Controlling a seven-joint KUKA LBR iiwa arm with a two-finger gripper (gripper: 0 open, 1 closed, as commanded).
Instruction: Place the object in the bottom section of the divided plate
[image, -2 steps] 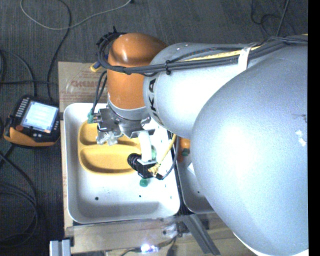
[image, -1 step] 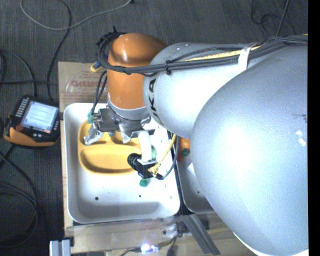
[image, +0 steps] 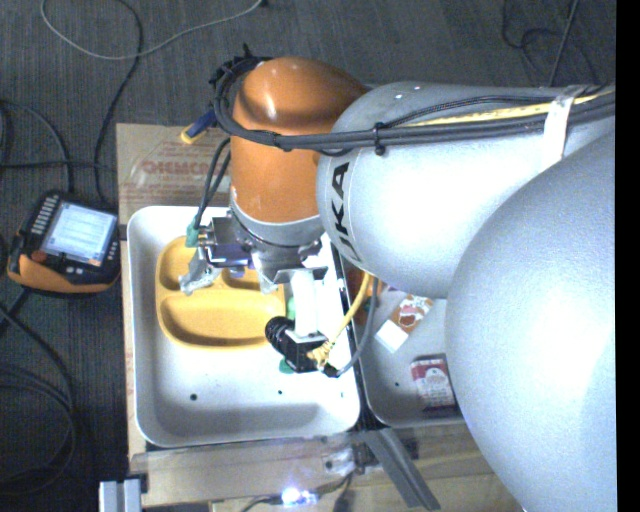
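Poised with two-finger gripper (image: 203, 268) over yellow divided plastic plate (image: 212, 326) in left white bin (image: 200, 402). Cannot tell whether open or gripping. Seemingly not yet placed.

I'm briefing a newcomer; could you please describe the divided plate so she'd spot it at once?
Find the left white bin; the divided plate lies in its upper half, partly under the gripper. It is yellow with raised dividers, unlike the red-and-white packets in the right bin.
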